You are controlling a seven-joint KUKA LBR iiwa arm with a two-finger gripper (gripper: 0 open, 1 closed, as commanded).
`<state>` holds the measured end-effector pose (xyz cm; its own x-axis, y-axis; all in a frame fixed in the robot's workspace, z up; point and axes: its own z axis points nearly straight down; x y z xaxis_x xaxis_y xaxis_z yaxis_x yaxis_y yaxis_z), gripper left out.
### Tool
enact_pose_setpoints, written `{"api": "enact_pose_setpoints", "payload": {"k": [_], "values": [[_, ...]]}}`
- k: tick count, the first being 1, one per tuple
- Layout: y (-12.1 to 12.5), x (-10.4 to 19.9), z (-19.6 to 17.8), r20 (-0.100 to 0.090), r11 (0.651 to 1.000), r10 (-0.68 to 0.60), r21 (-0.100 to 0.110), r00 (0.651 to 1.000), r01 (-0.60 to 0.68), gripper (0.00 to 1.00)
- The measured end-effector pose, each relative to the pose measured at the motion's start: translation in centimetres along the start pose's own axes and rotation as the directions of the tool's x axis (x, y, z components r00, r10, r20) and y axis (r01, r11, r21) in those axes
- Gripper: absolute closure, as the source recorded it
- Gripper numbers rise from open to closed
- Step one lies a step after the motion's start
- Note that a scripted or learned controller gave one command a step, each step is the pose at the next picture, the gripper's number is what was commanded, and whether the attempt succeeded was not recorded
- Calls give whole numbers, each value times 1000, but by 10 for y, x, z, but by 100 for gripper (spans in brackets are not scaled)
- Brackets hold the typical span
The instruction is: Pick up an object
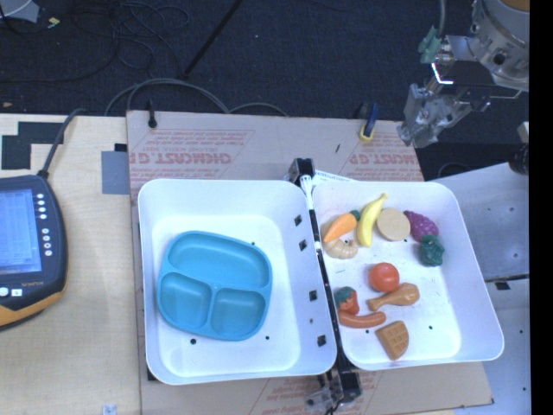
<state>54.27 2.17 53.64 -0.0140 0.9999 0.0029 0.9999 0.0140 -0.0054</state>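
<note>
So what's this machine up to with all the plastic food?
A robot arm's gripper hangs above the bench, beyond the far edge of the right bin, holding nothing that I can see. That bin holds toy food, including a banana, a tomato and a drumstick, all lying untouched. The left bin holds a blue divided tray. No pick has begun.

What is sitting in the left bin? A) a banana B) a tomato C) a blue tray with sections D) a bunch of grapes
C: the blue tray with sections lies alone in the left bin, while the banana, tomato and grapes are in the right bin.
</note>
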Motion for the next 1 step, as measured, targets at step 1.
{"api": "enact_pose_setpoints", "payload": {"k": [1], "values": [[-4,76,3,2,1000,5,1,1000,-5,100]]}}
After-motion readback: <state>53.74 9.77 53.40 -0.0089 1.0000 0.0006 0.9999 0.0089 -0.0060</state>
